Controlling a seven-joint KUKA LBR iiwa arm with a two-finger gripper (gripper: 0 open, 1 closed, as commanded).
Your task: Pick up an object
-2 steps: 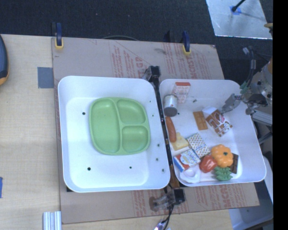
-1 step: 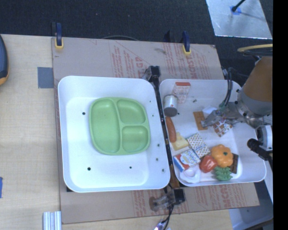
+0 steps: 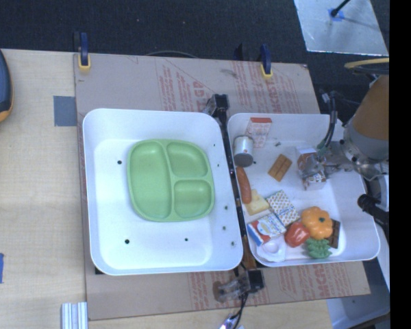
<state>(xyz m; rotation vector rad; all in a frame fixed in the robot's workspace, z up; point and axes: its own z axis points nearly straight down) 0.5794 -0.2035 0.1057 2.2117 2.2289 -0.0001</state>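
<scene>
On the bench point(image 3: 34, 184), the left bin point(image 3: 96, 184) holds a green divided plate point(image 3: 170, 179). The right bin point(image 3: 359, 242) holds a small metal can point(image 3: 243, 149), a red-and-white carton point(image 3: 260, 129), a brown block point(image 3: 279, 167), a sausage point(image 3: 244, 185), patterned packets point(image 3: 281, 208), a red pepper point(image 3: 296, 234) and an orange pumpkin point(image 3: 316, 223). The tool point(image 3: 314, 170) sits low in that bin's upper right part, beside the brown block; I cannot tell its grip or whether it holds anything.

My bench point(image 3: 34, 204) is pale wood under a brown cardboard sheet point(image 3: 178, 81) held by two blue-and-yellow clamps point(image 3: 83, 52) at its far edge, with dark carpet point(image 3: 157, 12) beyond and a bright patch of light point(image 3: 339, 16) toward the far right corner.
</scene>
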